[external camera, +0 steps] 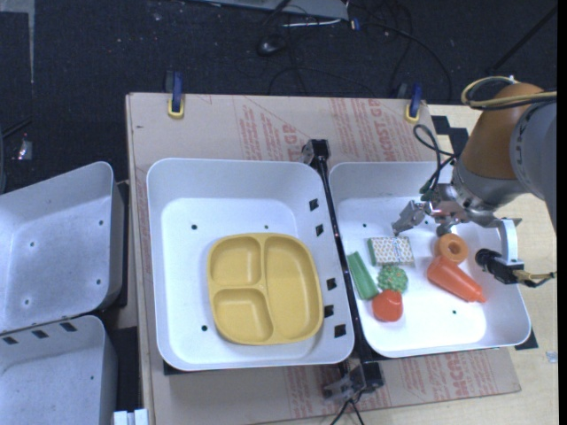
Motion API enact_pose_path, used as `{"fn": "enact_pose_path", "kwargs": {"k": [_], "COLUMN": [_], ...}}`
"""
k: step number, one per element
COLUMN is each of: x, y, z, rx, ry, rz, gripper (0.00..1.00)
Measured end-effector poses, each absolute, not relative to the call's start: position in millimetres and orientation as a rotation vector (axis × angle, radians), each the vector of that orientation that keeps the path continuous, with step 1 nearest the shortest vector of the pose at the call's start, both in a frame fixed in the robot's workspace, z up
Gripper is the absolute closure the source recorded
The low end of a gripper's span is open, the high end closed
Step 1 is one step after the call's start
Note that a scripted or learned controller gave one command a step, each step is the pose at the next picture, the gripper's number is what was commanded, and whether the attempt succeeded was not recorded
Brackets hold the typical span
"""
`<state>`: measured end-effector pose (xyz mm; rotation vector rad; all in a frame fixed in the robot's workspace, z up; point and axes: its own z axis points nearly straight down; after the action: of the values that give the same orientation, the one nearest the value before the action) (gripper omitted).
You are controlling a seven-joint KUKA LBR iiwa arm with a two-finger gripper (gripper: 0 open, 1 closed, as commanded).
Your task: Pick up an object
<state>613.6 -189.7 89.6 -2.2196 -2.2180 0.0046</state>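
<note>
Two bins (168, 264) on the tabletop (230, 122); all the loose things lie in the right-hand one, a yellow divided plate (264, 288) in the left. My fingers (423, 215) hang over the right bin's far half, toward its middle; they look spread apart with nothing between them, though they are small and partly blurred.

Step in hand, as I judge it: approach, nothing lifted yet.

Nearest candidate is the checked block (391, 251), just below me, toward the bin's near edge. Beside it: green stick (361, 274), broccoli (393, 278), tomato (387, 305), orange ring (453, 248), carrot (455, 279).

Carrot lies flat by the right wall, long axis slanting, tip toward the near right corner, thick end up by the ring.

Next move calls for a short shift toward the near edge, then straight down astride one piece, clear of its neighbours.
</note>
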Motion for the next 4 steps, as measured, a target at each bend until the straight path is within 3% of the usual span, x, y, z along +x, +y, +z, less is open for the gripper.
{"fn": "enact_pose_path", "kwargs": {"k": [1, 4], "x": [615.6, 620.8], "y": [-189.9, -179.6], "z": [104.4, 258.1], "rx": [-2.223, -2.221], "ry": [-2.223, -2.231], "rz": [-0.001, -0.006], "gripper": [1.00, 1.00]}}
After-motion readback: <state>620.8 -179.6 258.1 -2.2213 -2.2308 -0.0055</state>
